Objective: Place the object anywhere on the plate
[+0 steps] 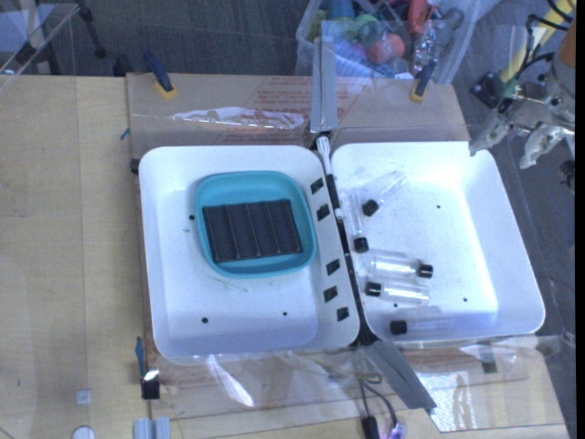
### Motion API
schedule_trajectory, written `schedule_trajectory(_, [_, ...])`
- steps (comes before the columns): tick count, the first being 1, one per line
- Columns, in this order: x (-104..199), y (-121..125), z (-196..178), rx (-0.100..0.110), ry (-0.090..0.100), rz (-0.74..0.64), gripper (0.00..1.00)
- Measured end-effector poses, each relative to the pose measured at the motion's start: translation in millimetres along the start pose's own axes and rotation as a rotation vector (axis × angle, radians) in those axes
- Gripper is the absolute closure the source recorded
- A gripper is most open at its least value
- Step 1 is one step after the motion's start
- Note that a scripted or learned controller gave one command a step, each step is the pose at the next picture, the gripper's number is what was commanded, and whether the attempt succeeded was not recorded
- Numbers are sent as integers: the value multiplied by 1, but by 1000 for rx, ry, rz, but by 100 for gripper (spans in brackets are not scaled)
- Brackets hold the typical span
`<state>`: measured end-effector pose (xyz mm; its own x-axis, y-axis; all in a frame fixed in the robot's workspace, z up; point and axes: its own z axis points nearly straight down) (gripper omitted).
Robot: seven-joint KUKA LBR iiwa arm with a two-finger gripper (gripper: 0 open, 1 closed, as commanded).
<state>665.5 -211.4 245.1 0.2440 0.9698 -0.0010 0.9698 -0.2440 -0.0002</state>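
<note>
Past right bin's (512,245) far corner, gripper (526,135), grip state unclear, plate (254,224) unobstructed.

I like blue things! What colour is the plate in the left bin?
The plate is teal blue with a dark ribbed middle, seen in the camera view.

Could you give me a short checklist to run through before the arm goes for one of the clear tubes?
1. Plate in the left bin, upright and reachable: ok.
2. Plate free for a drop: not ok, a dark ribbed block covers its middle; the rim stays bare.
3. Clear tubes in the right bin: ok, several lie near the divider.
4. Tubes separated enough for a clean grasp: cannot tell, two lie close together.
5. Gripper clear of both bins: ok, it sits beyond the right bin's far corner.
</note>
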Motion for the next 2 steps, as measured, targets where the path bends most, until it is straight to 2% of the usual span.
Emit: schedule_trajectory(2, [-4, 3, 6, -1, -1, -2, 0])
